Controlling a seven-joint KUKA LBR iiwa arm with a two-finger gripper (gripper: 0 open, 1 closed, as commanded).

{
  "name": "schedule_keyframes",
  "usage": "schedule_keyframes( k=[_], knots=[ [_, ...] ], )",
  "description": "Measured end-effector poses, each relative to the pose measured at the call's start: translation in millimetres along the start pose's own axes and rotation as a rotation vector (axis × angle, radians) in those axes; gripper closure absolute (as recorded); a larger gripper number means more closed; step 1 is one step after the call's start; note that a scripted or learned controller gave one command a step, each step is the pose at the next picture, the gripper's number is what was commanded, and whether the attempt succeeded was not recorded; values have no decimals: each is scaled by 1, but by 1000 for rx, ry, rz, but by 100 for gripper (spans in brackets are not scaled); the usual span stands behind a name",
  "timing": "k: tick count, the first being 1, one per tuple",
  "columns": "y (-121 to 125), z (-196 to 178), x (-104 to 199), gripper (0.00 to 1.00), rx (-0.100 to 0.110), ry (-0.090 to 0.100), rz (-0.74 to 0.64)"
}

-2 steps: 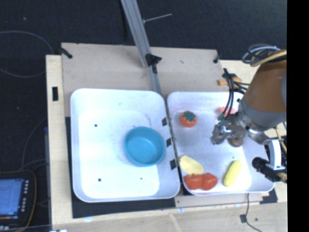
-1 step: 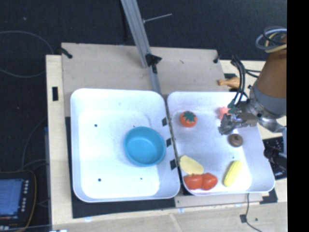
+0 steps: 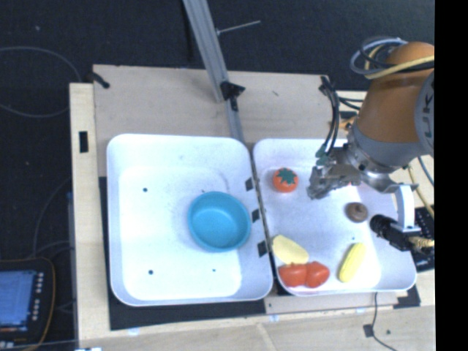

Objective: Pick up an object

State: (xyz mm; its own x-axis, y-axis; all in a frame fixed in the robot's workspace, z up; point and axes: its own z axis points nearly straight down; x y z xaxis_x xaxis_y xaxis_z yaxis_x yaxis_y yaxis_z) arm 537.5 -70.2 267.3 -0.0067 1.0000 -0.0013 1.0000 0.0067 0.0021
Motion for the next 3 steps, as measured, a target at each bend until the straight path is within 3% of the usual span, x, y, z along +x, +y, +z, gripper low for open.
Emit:
schedule_keyframes(
  k=[1, 3],
  knots=[
    [34, 2, 43, 100, 1, 2, -1],
    [78, -1, 138, 100, 2, 2, -1]
  ],
)
